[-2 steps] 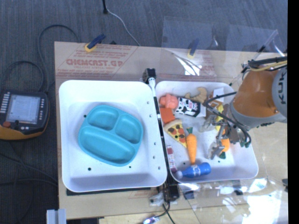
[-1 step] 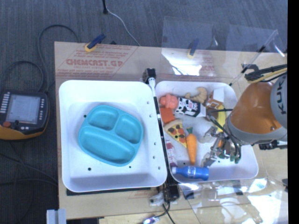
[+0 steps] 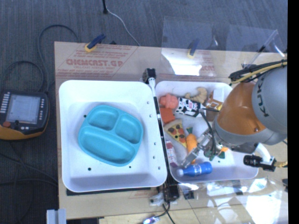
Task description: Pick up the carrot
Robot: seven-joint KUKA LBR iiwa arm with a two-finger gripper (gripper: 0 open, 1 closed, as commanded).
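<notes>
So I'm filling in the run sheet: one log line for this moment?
gripper low in right bin | carrot beside it, not between fingers | blue bottle below

The arm [image 3: 261, 111] runs off the right edge and hides much of the right bin [image 3: 187, 84]. The carrot's [image 3: 191, 141] lower end sits behind the gripper [image 3: 198, 152].

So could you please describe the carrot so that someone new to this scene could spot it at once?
Look in the right-hand bin, under the arm's gripper. The carrot lies just right of the pizza slice and above the blue bottle. It is the small, plain orange piece among them.
</notes>
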